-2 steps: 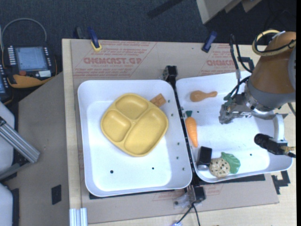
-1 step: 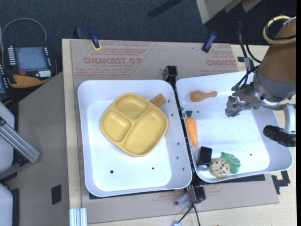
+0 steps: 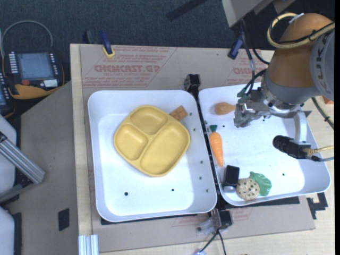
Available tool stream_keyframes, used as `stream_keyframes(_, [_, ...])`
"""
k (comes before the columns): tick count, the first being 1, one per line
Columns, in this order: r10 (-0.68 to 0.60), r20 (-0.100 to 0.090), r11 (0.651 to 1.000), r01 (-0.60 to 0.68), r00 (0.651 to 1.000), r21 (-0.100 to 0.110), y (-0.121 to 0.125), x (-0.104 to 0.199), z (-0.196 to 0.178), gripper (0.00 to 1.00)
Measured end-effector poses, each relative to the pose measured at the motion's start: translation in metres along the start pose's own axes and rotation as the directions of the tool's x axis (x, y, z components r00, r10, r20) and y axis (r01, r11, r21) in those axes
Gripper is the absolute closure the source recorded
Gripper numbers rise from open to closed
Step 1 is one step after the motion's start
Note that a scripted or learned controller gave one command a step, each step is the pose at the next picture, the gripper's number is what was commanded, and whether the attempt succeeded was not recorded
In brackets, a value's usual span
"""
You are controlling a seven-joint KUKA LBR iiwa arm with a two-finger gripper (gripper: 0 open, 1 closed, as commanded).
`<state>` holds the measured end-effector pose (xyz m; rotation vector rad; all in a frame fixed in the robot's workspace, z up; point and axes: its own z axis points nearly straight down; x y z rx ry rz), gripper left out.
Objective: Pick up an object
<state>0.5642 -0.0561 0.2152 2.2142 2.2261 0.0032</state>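
**Robot arm poised over right bin of toy food**

Two white bins sit side by side on a table [image 3: 79,142]. Left bin [image 3: 106,195] holds a yellow divided plate [image 3: 152,140]. Over the right bin [image 3: 313,182], the gripper [image 3: 243,116] hovers (grip state unclear) near a tan piece [image 3: 224,108], likely lining up; a carrot [image 3: 215,147] lies just beside the divider.

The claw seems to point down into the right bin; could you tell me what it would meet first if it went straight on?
Probably the bare floor of the right bin. The claw hangs just right of the orange-tan food piece, apart from it, though depth is hard to judge from this view.
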Motion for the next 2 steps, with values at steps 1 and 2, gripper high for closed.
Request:
stream_keyframes(1, [-0.002, -0.001, 1.000, 0.002, 1.000, -0.001, 0.028, 0.055, -0.007, 1.00])
stream_keyframes(2, [-0.001, -0.002, 1.000, 0.001, 1.000, 0.000, 0.040, 0.111, 0.000, 1.00])
